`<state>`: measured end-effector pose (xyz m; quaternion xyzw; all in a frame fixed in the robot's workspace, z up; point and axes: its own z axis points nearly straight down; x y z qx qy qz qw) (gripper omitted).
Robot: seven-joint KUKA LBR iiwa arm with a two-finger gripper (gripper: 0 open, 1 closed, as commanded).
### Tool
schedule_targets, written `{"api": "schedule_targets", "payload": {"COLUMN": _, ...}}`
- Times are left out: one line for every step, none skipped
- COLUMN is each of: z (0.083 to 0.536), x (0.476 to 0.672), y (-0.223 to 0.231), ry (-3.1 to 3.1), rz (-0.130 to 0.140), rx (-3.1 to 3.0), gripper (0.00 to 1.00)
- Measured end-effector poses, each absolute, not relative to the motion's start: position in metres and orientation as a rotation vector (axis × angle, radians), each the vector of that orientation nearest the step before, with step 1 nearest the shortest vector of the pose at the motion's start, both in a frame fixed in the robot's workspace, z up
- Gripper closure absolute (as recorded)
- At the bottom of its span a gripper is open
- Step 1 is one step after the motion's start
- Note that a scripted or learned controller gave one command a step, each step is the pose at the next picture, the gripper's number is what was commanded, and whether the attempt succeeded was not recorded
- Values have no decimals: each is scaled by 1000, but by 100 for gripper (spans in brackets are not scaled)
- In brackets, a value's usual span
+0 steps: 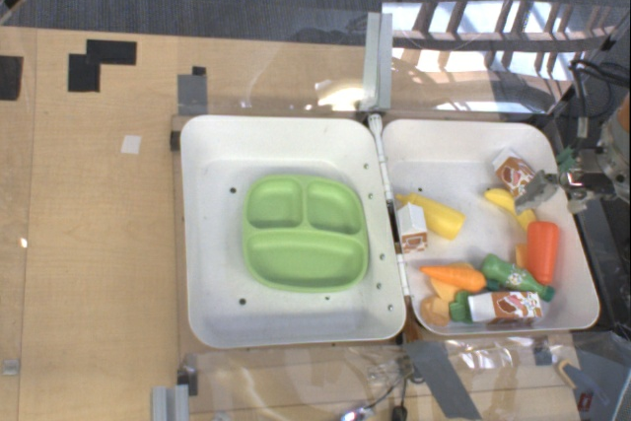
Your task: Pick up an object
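Note:
The right bin (463,148) holds several toy foods. A small brown carton (514,174) lies at its upper right, with a yellow banana (502,200) just below it. An orange-red carrot-like piece (541,249) stands by the right wall. A yellow wedge (441,217) and a small white-brown carton (412,230) lie near the left wall. An orange carrot (455,276), a green bottle (515,274) and a brown-labelled bottle (500,307) crowd the front. My gripper (564,180) hangs at the bin's right rim, just right of the brown carton, with nothing seen in it.
The left bin (212,212) bears a green divided plate (303,232) in its middle. A metal post (378,59) rises behind the seam between the bins. Cables and a grey frame (493,20) stand behind the right bin. Wooden bench top spreads to the left.

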<state>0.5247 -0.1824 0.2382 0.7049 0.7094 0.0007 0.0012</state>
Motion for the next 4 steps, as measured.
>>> {"api": "schedule_targets", "payload": {"z": 197, "x": 579, "y": -198, "ry": 2363, "rz": 2, "rx": 2064, "gripper": 0}}
{"api": "schedule_targets", "payload": {"z": 96, "x": 613, "y": -204, "ry": 2138, "rz": 5, "rx": 2296, "gripper": 0}}
{"api": "schedule_targets", "payload": {"z": 107, "x": 615, "y": -202, "ry": 2143, "rz": 8, "rx": 2285, "gripper": 100}}
{"api": "schedule_targets", "payload": {"z": 188, "x": 662, "y": -163, "ry": 2190, "rz": -12, "rx": 2264, "gripper": 100}}
